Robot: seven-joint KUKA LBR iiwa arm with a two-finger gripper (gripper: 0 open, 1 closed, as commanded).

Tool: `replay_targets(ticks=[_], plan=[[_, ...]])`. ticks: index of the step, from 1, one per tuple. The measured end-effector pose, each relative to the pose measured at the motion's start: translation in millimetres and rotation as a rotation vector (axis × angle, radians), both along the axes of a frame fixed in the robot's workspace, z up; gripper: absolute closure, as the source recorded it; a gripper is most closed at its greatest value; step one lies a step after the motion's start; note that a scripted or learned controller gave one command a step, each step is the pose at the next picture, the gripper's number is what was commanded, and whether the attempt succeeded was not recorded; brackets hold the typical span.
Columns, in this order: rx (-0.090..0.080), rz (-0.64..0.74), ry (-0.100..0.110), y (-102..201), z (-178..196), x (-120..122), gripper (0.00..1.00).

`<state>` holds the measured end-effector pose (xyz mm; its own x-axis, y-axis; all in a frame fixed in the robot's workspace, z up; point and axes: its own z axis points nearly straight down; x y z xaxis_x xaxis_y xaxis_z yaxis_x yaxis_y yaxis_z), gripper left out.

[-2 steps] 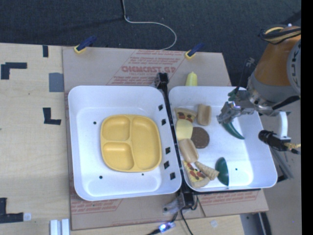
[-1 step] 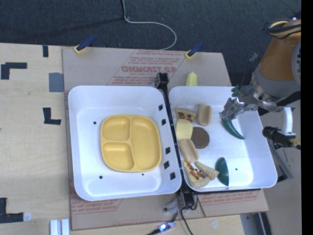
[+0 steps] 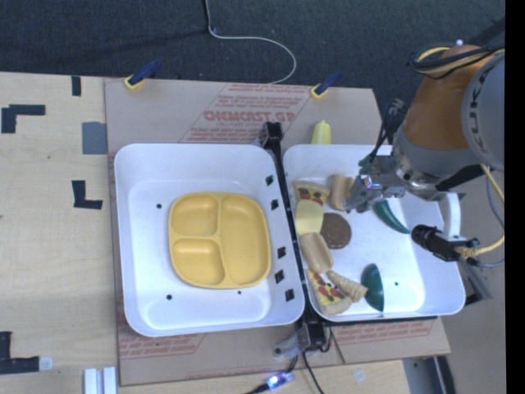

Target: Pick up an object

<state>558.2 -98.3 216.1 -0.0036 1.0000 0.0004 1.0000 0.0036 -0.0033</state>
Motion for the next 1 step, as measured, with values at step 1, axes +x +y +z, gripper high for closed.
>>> replay_targets(ticks=[1], plan=[[0.001, 0.002, 0.001, 51.1, -8.3, -9.3, 1.0]])
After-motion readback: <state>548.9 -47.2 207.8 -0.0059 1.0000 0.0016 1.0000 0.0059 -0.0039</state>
